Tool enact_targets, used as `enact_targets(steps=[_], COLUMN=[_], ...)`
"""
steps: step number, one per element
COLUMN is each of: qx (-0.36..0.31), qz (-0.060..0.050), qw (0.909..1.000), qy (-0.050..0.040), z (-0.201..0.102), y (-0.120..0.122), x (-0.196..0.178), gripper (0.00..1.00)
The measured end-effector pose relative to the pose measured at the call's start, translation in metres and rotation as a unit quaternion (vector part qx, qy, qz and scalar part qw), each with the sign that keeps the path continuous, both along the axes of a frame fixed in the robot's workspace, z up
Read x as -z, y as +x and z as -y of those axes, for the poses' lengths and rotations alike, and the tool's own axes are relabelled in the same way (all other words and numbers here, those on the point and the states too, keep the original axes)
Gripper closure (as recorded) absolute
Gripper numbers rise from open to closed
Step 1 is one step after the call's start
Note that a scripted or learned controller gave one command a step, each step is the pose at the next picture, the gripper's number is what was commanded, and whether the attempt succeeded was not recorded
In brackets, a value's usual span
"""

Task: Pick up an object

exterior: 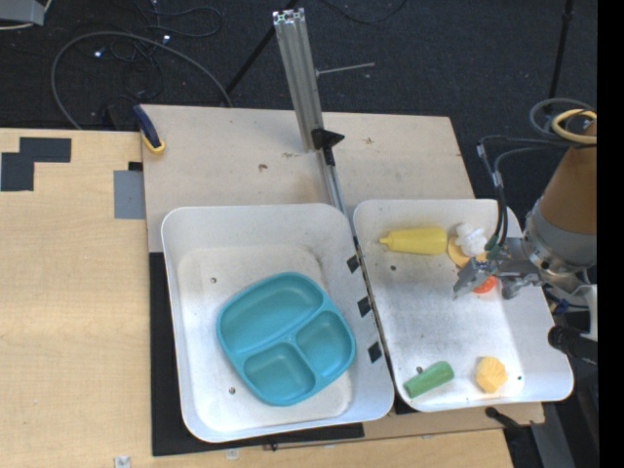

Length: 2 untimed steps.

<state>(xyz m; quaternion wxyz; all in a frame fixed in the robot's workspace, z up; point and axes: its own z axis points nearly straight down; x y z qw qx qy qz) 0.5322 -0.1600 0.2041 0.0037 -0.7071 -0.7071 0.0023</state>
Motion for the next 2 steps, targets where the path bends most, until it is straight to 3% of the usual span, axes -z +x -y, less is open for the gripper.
enact_targets(steps=[2], qx=[0.001], qz=[0.004], qw=[1.0000], qy=[-0.0007], z=[0.005], y=[0.007], x=[0.109], gripper=[0.00])
